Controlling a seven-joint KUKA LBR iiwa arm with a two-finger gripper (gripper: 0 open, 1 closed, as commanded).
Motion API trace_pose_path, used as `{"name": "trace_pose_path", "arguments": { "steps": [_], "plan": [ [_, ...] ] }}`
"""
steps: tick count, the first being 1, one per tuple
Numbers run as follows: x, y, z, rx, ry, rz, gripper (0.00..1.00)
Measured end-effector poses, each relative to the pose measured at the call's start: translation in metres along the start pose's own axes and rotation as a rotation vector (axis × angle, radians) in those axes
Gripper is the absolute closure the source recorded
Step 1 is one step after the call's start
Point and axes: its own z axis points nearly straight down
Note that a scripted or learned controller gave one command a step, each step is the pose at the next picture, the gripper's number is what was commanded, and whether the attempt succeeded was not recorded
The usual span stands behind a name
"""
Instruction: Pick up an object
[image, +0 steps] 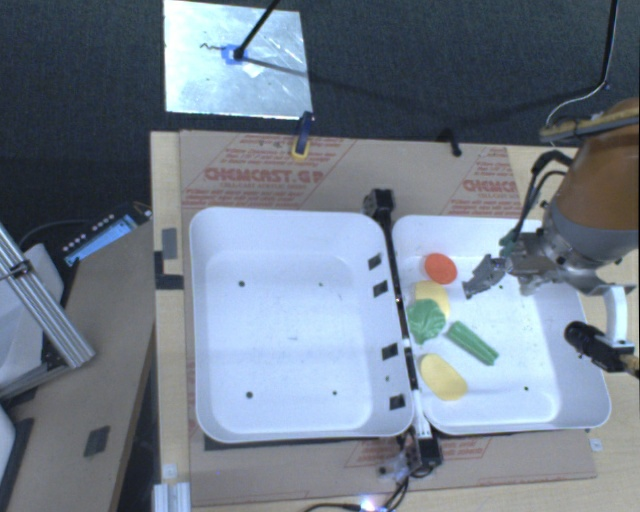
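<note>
The right bin (560, 400) holds several small items along its left side. An orange-red round piece (440, 267) lies at the top, with a pale yellow piece (431, 295) just below it. Under that sits a leafy green lump (426, 320), and a green oblong piece (471, 343) slants to its right. A yellow oval (443, 376) rests nearest the front. My gripper (486, 275) hangs over the right bin, just right of the orange-red piece and above the green oblong. Nothing shows between its fingertips.
The left bin (290, 330) lies beside the right one, joined by black clips (388, 290) along the shared rim. Cardboard (330, 165) lies under both bins. A shiny metal sheet (237, 58) lies at the back, and a metal frame (40, 310) stands at the left.
</note>
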Motion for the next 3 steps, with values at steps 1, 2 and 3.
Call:
{"name": "trace_pose_path", "arguments": {
  "steps": [1, 2, 3],
  "plan": [
    [-0.048, 0.074, 0.059, -0.002, -0.003, 0.002, 0.0],
    [0.001, 0.129, 0.153, -0.002, 0.001, -0.007, 0.0],
    [-0.003, 0.128, 0.137, -0.004, 0.0, -0.003, 1.0]
  ]
}}
